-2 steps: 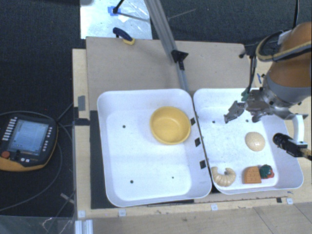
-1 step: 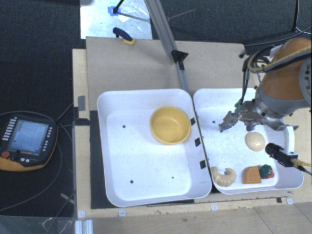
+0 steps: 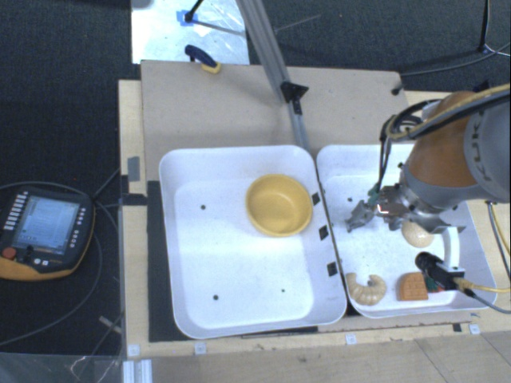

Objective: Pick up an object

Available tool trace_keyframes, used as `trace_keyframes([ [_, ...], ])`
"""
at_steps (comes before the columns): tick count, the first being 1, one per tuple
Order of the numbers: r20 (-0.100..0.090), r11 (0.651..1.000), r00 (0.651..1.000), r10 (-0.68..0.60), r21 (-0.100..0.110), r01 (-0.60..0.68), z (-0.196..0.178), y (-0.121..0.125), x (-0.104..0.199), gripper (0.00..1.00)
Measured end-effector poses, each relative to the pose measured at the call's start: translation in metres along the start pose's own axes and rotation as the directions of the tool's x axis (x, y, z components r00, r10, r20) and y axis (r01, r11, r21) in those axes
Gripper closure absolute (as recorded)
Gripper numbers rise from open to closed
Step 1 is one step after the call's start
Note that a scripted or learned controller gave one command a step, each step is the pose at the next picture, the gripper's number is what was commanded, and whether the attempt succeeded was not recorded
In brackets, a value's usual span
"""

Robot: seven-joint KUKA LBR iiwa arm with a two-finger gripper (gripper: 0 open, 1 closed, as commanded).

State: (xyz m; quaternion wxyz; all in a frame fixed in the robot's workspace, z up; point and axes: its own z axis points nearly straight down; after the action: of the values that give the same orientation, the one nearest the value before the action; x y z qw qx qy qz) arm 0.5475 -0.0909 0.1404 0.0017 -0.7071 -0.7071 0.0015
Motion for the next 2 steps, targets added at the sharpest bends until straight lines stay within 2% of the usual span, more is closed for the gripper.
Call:
trace_keyframes([
  [1,0.000,1.000,1.000,0.000,-0.001,0.000,0.052,-0.001,0.000,0.00],
  [2,0.001,1.000,1.000,0.000,-0.006,0.000,0.039,0.001,0.000,1.00],
])
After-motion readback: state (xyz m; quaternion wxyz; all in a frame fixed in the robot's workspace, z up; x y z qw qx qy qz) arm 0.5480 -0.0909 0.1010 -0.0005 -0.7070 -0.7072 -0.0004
